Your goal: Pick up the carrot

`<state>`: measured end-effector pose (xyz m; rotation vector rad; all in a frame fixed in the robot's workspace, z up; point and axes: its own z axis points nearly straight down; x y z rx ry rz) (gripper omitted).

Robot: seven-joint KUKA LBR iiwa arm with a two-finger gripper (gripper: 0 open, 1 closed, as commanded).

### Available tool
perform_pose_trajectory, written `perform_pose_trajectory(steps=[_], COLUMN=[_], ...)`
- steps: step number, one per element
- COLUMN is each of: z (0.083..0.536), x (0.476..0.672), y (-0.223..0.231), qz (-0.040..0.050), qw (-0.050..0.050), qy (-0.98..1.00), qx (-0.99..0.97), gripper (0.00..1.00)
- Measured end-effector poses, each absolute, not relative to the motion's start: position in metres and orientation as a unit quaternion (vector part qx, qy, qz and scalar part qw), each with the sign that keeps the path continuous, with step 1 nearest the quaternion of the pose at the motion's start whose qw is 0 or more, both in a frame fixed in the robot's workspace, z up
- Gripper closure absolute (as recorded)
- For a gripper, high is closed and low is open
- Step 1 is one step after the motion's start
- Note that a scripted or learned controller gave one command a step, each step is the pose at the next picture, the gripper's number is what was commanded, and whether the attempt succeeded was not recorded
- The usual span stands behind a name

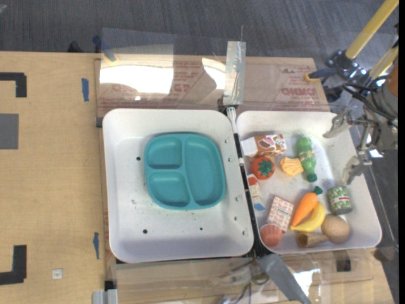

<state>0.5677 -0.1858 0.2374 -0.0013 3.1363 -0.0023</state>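
The orange carrot (305,208) with a green top lies in the right bin (364,233), leaning against a yellow banana (314,220). My gripper (338,158) hangs over the right side of that bin, above and to the right of the carrot and apart from it. Its two metal fingers (353,168) are spread open with nothing between them.
Around the carrot lie a green-labelled can (340,199), a brown potato (335,228), a pink box (280,211), a green bottle (307,157), a tomato (263,167) and yellow chips (291,166). The left bin (120,220) holds a teal divided plate (185,170).
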Motion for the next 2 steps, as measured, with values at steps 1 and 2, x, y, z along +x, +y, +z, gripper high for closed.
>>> perform_pose_trajectory(steps=[1,2], z=[0.105,0.092], x=[0.51,0.504], y=[-0.155,-0.12], qz=[-0.0005,-0.0028], qw=[0.004,0.016], qy=[0.998,1.0], qx=[-0.065,-0.02], gripper=[0.0,0.0])
